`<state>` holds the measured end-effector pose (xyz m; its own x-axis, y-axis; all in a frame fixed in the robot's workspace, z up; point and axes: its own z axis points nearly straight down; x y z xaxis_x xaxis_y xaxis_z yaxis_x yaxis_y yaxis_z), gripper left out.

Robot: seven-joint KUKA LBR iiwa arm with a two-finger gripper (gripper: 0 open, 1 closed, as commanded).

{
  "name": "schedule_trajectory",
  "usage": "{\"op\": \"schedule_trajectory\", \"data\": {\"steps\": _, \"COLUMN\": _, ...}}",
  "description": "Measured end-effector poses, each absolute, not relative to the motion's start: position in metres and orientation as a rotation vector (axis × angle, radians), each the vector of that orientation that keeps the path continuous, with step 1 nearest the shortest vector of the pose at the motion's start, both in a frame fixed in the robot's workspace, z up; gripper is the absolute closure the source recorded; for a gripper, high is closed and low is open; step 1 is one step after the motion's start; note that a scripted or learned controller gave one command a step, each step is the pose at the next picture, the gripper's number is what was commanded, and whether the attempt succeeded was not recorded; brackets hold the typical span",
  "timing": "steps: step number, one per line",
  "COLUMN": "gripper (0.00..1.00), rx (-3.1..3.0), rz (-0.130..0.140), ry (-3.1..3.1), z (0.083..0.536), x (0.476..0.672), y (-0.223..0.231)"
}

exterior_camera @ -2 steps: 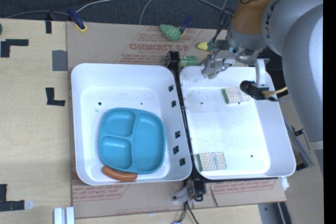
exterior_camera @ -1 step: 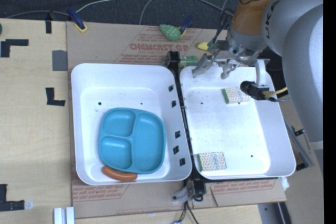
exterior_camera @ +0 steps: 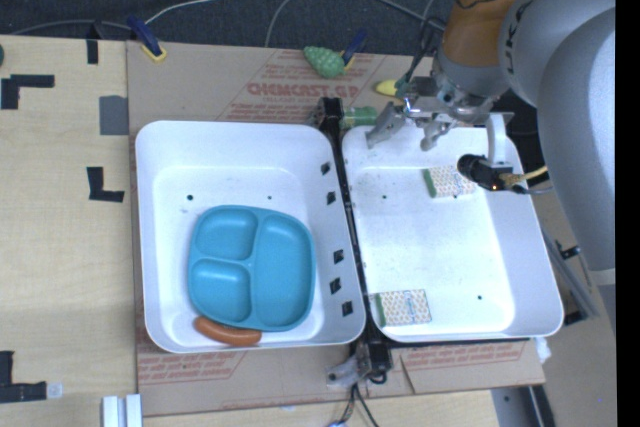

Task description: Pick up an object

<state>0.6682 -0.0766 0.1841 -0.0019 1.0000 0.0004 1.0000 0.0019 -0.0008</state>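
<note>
My gripper (exterior_camera: 405,136) hangs over the far end of the right bin (exterior_camera: 520,265), close to its back wall. Its two fingers stand spread apart and open, with only white bin floor showing between them. A small green-and-white packet (exterior_camera: 447,183) lies on the bin floor just right of and nearer than the gripper. A second patterned packet (exterior_camera: 403,307) lies at the near edge of the same bin. In the left bin (exterior_camera: 160,215) a blue divided plate (exterior_camera: 252,267) lies flat, with an orange sausage (exterior_camera: 227,332) against its near rim.
The divider (exterior_camera: 343,215) where the two bins meet runs just left of the gripper. Behind the bins, on the cardboard, lie a green object (exterior_camera: 325,61), a yellow piece (exterior_camera: 388,87) and a blue clip (exterior_camera: 150,40). The big grey arm (exterior_camera: 570,95) fills the right side.
</note>
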Motion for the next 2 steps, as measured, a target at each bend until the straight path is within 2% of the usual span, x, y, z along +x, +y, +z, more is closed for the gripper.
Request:
{"op": "schedule_trajectory", "data": {"steps": 1, "gripper": 0.0, "rx": -2.221, "rz": 0.0, "ry": -2.223, "z": 0.086, "x": 0.632, "y": -0.105}}
{"op": "schedule_trajectory", "data": {"steps": 2, "gripper": 0.0, "rx": -2.221, "rz": -0.002, "ry": -2.225, "z": 0.085, "x": 0.669, "y": -0.118}}
